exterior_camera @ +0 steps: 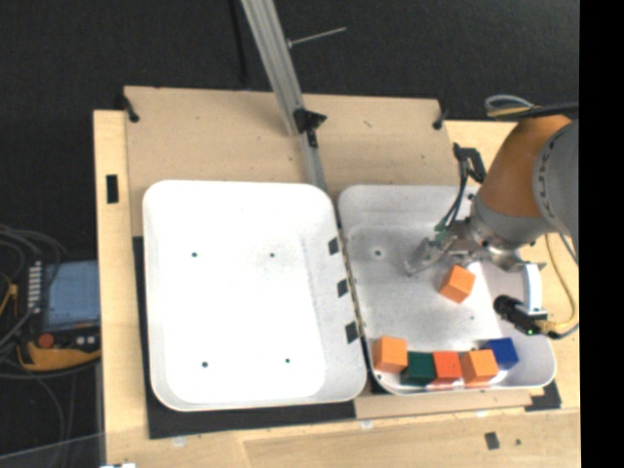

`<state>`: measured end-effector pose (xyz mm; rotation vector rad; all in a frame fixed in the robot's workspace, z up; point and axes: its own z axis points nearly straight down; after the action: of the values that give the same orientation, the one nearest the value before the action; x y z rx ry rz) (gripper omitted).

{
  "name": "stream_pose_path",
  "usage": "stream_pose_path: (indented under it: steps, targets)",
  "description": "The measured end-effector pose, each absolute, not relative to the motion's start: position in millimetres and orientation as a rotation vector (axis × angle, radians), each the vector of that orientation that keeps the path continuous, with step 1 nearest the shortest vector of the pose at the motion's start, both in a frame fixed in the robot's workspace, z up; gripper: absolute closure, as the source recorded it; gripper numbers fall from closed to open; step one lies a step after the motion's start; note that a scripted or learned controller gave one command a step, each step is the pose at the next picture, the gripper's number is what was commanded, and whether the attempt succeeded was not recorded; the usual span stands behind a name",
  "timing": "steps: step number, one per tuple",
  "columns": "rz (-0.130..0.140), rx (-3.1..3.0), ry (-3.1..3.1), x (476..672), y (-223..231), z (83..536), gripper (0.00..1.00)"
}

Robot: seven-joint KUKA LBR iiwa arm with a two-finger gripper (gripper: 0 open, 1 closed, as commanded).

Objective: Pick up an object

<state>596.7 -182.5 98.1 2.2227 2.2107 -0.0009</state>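
In the right bin [390, 213], an orange cube [456, 284] sits tilted near the middle. My gripper [429, 257] hangs just above and to the left of it, reaching in from the right below the arm's orange band [517, 169]. Nothing shows between the gripper and the cube that tells me they touch. Along the bin's front wall lies a row of blocks: an orange block [391, 353], a green block [420, 367], two more orange blocks [447, 365] [480, 365] and a blue block [502, 351].
The left bin [244, 291] lies beside the right one, sharing a middle wall. A slanted metal pole [278, 57] rises from the back of the bench. Cables [531, 305] hang at the arm's right side.
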Motion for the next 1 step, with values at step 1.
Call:
stream_pose_path:
  steps: [1]
  targets:
    - [0.005,2.226,2.204,597.6,-182.7,109.7,1.00]
